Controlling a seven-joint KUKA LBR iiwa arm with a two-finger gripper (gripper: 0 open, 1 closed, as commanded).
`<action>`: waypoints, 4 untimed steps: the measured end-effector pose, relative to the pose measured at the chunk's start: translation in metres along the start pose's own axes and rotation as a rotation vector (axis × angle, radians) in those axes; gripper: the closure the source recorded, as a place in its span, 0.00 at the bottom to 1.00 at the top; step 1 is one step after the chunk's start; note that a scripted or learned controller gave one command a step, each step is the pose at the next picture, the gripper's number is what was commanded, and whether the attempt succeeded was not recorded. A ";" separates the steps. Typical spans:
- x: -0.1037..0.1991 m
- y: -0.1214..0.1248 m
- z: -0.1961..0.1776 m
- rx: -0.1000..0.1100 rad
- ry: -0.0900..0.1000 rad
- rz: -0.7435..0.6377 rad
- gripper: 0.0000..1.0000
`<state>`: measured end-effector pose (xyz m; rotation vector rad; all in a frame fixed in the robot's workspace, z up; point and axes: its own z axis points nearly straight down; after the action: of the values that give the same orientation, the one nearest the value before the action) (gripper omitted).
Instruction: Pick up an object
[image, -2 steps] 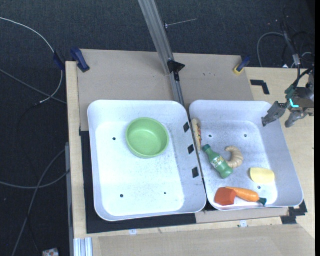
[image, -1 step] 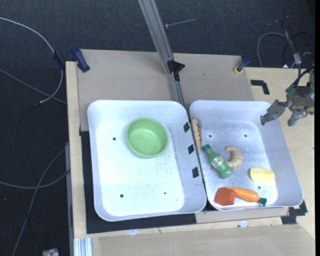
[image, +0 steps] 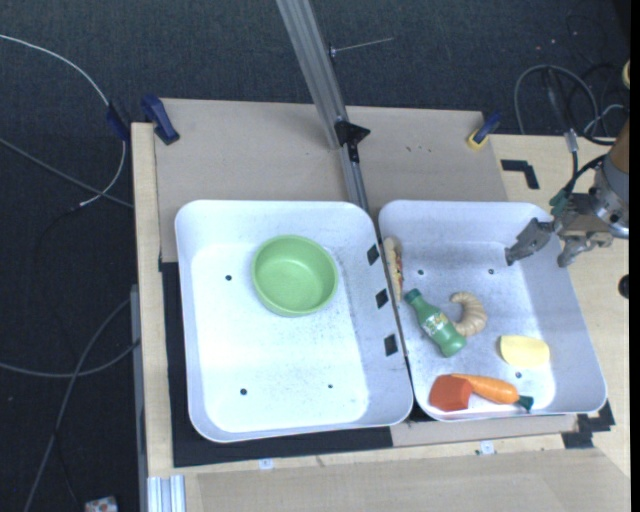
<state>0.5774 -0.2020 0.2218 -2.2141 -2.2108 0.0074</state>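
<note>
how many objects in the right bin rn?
6, all in the right bin: wooden stick along its left wall, green bottle, tan curved piece, yellow piece, carrot and red block at the near edge.

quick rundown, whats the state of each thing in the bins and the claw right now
claw: open, nothing between its fingers, over the right bin's far right corner
green bowl: upright in the left bin
green bottle: lying on its side
curved beige piece: lying beside the bottle
yellow piece: lying flat
carrot: lying on its side
red piece: lying against the carrot
</note>
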 end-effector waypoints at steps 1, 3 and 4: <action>-0.001 0.004 0.044 0.000 0.001 0.000 0.00; 0.008 0.011 0.085 -0.010 0.000 -0.003 1.00; 0.015 0.018 0.035 -0.021 -0.007 -0.004 1.00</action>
<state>0.5951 -0.1869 0.1868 -2.2241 -2.2290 -0.0088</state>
